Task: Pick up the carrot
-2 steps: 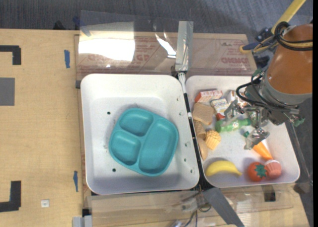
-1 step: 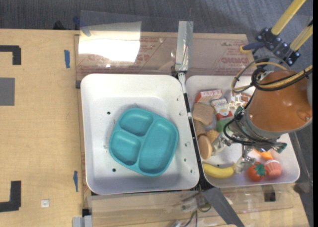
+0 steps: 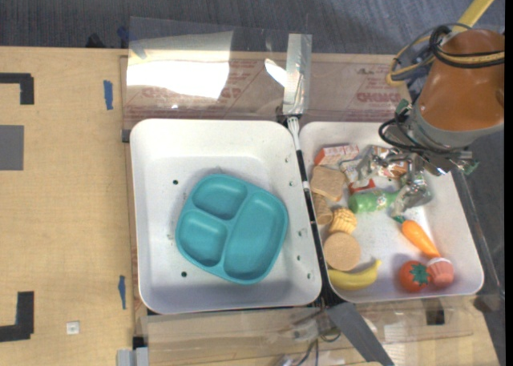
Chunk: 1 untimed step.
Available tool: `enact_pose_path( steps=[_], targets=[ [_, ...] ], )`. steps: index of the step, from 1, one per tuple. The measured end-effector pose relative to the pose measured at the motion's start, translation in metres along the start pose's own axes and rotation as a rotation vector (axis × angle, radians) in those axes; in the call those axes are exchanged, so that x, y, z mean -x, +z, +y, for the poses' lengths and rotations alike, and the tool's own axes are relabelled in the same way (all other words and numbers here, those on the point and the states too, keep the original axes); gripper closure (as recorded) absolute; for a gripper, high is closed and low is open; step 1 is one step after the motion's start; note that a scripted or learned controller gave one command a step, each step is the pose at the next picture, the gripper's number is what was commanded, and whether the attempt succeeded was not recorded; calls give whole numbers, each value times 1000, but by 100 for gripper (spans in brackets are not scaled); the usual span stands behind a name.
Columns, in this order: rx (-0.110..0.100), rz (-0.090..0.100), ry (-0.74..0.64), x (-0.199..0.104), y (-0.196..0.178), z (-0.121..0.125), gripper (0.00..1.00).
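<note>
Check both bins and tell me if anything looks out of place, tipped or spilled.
Nothing stands out. The blue tray lies flat in the left bin, turned a bit askew to its walls. In the right bin, the carrot, banana and tomato lie loose but contained.

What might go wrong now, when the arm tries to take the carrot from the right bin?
1. The carrot lies tilted, its tip close to the tomato and a pink item; the pincer may catch those instead.
2. The pincer hangs above crowded toys near the green item, so coming down here could push them about.
3. The carrot is near the right bin wall, which may hinder the approach.
</note>
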<state>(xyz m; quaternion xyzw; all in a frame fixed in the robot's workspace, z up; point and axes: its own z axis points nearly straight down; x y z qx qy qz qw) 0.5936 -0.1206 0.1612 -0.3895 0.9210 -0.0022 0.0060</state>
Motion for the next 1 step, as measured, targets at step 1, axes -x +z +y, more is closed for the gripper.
enact_pose_path(
  steps=[1],
  targets=[
    [3,2,33,-59,66,13,0]
  ],
)
